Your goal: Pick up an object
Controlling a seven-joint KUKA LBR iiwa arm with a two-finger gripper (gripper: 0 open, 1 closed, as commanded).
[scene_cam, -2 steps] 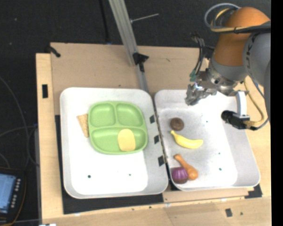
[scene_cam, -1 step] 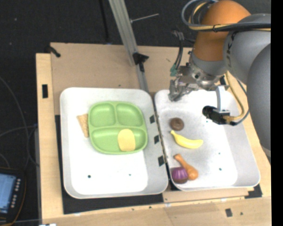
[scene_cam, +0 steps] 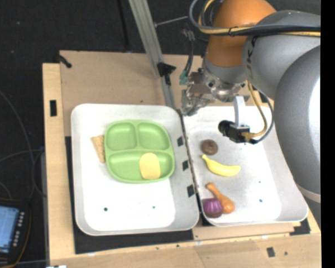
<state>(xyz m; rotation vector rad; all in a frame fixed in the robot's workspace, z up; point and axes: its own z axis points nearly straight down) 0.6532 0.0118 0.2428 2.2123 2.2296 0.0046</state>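
You see the gripper (scene_cam: 191, 102) hanging over the far left corner of the right bin (scene_cam: 268, 202), just by the wall shared with the left bin (scene_cam: 128, 214). In the right bin, a brown round piece (scene_cam: 209, 147), a banana (scene_cam: 221, 168) and a purple and orange toy (scene_cam: 216, 201) line up along its left edge. In the left bin, a green divided plate (scene_cam: 135, 144) carries a yellow piece (scene_cam: 150, 166) in its near compartment; a tan cracker (scene_cam: 98, 147) pokes out from the plate's left side.

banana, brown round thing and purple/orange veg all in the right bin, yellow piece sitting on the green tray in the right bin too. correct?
Not quite. The green tray with the yellow piece on it lies in the left bin, not the right, as the camera view shows. The rest holds: the banana, the brown round thing and the purple and orange vegetable are in the right bin.
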